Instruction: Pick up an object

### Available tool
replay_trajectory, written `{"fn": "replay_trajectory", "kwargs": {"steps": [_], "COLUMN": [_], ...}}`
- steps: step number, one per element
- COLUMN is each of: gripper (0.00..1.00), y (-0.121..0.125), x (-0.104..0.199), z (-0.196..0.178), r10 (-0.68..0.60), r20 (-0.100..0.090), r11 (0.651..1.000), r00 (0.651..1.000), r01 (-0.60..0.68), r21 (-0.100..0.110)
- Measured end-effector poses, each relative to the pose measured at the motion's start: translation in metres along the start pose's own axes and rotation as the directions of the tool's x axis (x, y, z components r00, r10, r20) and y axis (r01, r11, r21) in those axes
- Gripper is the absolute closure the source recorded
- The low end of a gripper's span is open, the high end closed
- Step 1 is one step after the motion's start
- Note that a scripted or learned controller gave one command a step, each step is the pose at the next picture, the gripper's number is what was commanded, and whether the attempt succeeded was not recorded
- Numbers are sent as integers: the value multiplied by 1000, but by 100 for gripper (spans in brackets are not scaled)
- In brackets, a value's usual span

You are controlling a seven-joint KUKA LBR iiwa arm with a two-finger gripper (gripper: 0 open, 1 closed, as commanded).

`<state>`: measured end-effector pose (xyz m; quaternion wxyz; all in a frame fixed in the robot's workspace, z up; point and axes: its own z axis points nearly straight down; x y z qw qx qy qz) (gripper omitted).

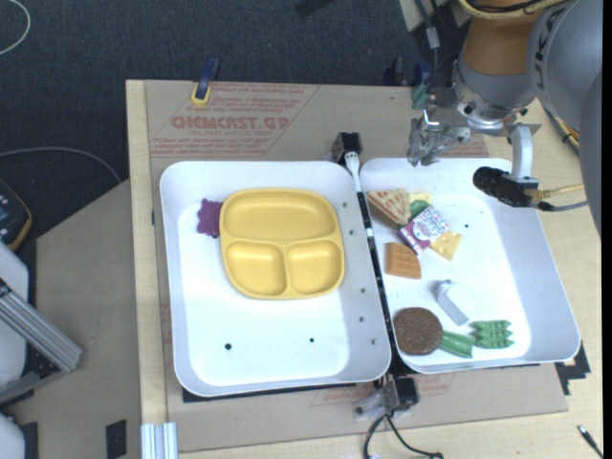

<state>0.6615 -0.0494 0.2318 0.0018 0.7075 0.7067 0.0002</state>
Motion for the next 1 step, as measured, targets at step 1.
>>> {"fn": "replay_trajectory", "kwargs": {"steps": [1], "gripper": [100], "y": [8], "x": [5], "z": [-3], "r10": [-2], "r20": [0], "r11": [1000], "r00": [1000], "r01": [2], "r21": [-1]}}
